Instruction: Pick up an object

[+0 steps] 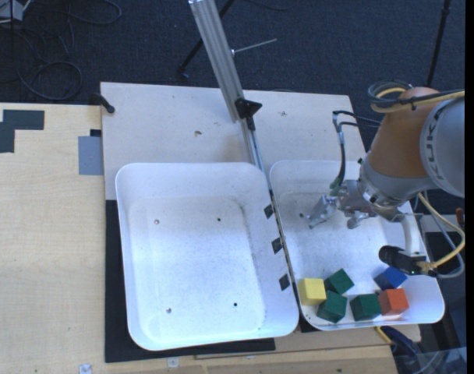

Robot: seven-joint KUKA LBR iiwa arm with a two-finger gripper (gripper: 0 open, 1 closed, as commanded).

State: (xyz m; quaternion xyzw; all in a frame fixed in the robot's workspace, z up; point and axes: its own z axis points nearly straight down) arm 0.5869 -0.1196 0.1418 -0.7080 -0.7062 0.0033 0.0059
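The gripper (330, 211) hangs over the upper part of the right bin (299, 179), and from where I stand its two fingers look spread, with nothing between them. All the things it could take sit well apart from it, bunched at the near end of that same bin: a yellow block (313, 290) closest to the divider, three green blocks (339, 280) clustered just beside it, then an orange block (394, 301) against the near rim with a blue block (390, 277) touching it on the far side. The trouble I'd expect comes from that crowding. The blocks seem to touch or nearly touch one another, so a finger coming straight down may land on top of a neighbour rather than slide beside the chosen piece, or shove the whole cluster along the floor. The orange and blue ones sit so near the bin's rim that a finger could strike the wall. A loose cable (342, 150) looping beside the wrist might also snag as the arm swings toward the near end.
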